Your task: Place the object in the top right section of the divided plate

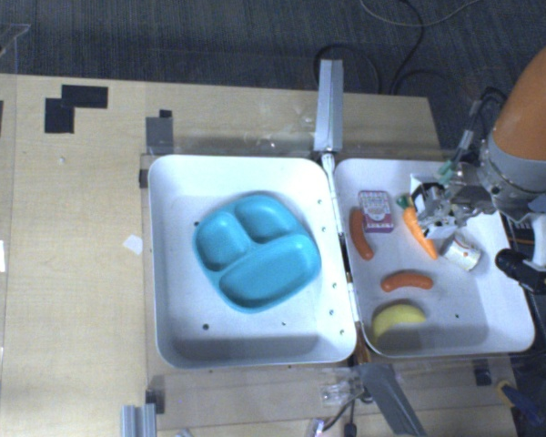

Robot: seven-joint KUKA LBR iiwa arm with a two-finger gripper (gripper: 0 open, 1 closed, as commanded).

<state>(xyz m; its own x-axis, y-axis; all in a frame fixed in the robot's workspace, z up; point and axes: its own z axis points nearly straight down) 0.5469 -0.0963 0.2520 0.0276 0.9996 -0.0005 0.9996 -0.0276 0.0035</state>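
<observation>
A blue divided plate lies in the left bin; its top right section holds nothing. In the right bin an orange carrot lies near the back. My gripper hangs low over the carrot's upper end, reaching in from the right, and its metal parts hide part of the carrot. Whether it touches the carrot is unclear.
The right bin also holds a reddish sausage by the divider, a second sausage, a yellow-green fruit at the front, a small pink box and a white cup beside the gripper.
</observation>
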